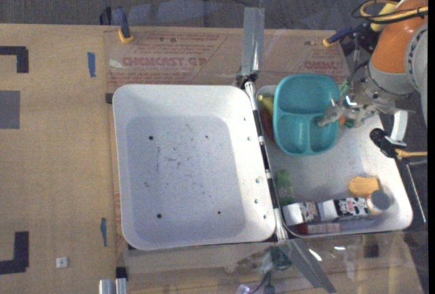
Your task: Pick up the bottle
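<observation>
The bottle [338,208] lies on its side along the front wall of the right bin [326,174]. It carries a white and black label, and its grey cap points right. My gripper [343,113] hangs at the back of that bin, over the right rim of a teal divided dish [304,124]. It is well behind the bottle and apart from it. The orange band of the arm [397,48] shows above the wrist at the upper right.
A small orange object [363,185] rests just behind the bottle's cap. A green item [284,184] lies by the bin's left wall, and a yellow-green one [266,104] sits behind the dish. The left bin [180,90] stands alongside.
</observation>
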